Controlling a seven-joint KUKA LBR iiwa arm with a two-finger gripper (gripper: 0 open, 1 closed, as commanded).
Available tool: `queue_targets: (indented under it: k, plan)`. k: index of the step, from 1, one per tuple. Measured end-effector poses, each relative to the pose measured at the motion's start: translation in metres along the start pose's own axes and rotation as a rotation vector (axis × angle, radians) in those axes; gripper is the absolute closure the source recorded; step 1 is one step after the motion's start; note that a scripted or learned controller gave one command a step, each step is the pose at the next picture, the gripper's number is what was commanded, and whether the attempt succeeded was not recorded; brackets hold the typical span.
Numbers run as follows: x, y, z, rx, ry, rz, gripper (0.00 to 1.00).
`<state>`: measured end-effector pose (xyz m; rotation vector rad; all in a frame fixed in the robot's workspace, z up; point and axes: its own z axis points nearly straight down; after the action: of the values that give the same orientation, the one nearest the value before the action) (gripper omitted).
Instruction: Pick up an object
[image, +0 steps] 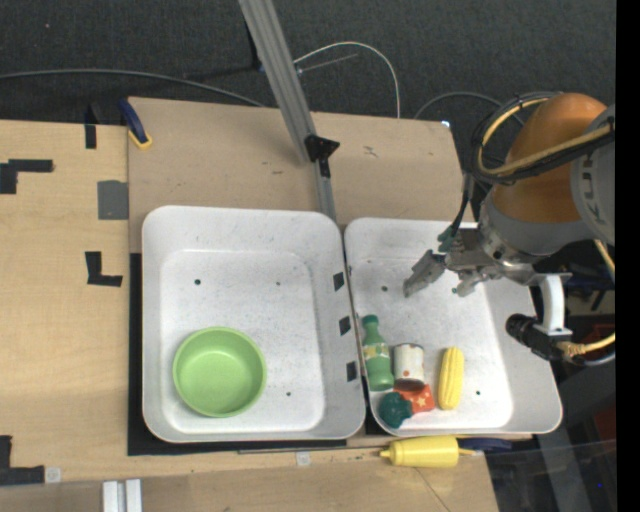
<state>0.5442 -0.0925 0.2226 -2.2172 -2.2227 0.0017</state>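
Gripper: the gripper (440, 280) hangs over the upper part of the right bin (520, 400), fingers spread apart with nothing between them, so by my reading it is positioned for a descent and has not taken anything.
Arm: the grey arm with its orange band (545, 150) reaches in from the right, wrist turned so the fingers point down and to the left.
Target cluster: the likely pick lies at the near edge of that bin, well below the gripper: a green bottle (376, 355), a small can (409, 360) just beside it, a yellow corn cob (451, 377) to the right, a red piece (420, 399) and a teal piece (394, 410) in front.
Why crowded: they sit packed against the near wall, which may leave little room for fingers.
Left bin: the left bin (240, 230) holds a green bowl (219, 371) in its near left corner.
Outside: a yellow bottle (425, 452) lies on the bench (200, 150), just past the right bin's near rim.
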Motion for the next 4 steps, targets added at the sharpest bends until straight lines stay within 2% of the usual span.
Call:
queue_targets:
  k: [1, 3, 4]
  plan:
    - [0.0, 0.0, 0.0, 0.0, 0.0, 0.0, 0.0]
    - [-0.003, 0.004, 0.09, 0.005, -0.001, 0.001, 0.0]
    - [-0.004, 0.005, 0.133, -0.003, -0.002, 0.001, 0.0]
